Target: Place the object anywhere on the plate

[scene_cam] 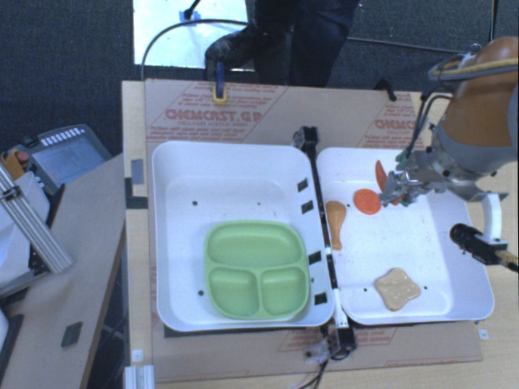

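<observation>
Orange disc (366, 202) just left of the gripper (395, 189)

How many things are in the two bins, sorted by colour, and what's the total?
Green: 1, the divided plate
Orange-red: 2, the round piece and the thin strip
Tan: 2, the spoon-shaped piece and the toast-like piece
Total: 5

One fixed overhead camera looks down aslant on both white bins (243, 156).
</observation>
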`<action>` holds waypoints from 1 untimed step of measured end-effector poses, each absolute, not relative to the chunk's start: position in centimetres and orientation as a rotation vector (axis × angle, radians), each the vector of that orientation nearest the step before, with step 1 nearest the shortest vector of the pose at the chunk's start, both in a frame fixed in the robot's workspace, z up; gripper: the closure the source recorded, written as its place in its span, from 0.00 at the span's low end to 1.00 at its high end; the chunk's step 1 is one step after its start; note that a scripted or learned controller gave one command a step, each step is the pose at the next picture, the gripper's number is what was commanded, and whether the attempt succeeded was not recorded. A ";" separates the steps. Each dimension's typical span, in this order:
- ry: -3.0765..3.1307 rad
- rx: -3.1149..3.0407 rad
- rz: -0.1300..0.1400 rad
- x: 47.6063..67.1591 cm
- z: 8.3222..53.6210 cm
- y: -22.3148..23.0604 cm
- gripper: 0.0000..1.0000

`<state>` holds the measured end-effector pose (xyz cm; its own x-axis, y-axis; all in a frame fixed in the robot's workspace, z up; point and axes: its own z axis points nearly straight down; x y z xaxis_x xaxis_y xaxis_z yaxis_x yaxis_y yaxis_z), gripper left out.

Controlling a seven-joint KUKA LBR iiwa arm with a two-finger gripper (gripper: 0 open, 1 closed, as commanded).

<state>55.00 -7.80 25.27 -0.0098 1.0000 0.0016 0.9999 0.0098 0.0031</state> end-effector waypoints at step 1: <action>2.233 2.211 0.004 54.0 24.4 -1.9 1.00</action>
